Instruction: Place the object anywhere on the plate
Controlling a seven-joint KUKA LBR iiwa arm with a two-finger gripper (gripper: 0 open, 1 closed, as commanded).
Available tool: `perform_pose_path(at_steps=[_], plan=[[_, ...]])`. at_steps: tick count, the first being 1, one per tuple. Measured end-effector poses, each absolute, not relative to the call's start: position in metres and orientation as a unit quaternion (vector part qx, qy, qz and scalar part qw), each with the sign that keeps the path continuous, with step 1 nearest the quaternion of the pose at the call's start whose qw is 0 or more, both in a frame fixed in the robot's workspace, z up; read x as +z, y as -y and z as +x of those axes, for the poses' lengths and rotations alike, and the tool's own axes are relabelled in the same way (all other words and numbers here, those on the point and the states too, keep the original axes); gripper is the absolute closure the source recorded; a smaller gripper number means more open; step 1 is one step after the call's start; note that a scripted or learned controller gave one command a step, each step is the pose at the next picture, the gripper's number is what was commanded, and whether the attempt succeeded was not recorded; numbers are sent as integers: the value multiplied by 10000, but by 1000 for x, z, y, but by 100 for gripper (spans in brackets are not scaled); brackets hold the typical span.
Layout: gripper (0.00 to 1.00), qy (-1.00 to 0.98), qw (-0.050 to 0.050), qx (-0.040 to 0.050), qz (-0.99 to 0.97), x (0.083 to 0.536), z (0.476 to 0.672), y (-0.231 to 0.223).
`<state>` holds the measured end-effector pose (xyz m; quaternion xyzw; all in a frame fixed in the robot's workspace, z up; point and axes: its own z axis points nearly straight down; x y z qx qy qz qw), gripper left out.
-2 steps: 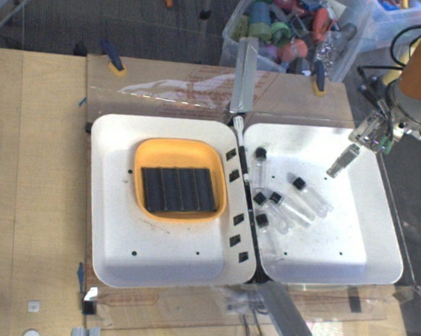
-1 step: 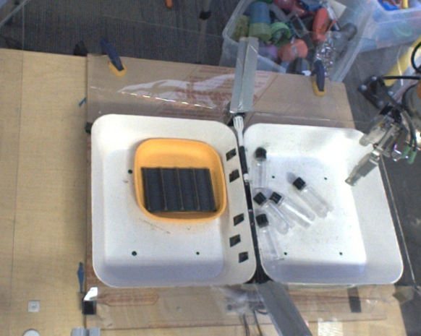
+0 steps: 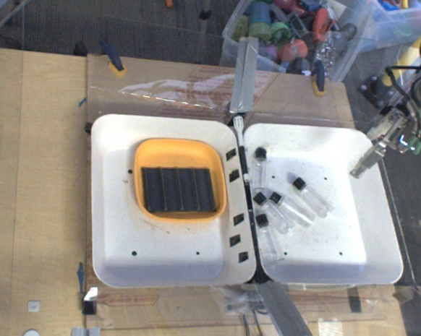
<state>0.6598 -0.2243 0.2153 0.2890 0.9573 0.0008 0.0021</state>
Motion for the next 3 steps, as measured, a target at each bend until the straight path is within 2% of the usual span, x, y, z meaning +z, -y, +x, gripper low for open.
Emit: perform_pose_path(at_steps=[3], plan=[[0, -9452, 23, 8, 3264, 269, 660, 224]])
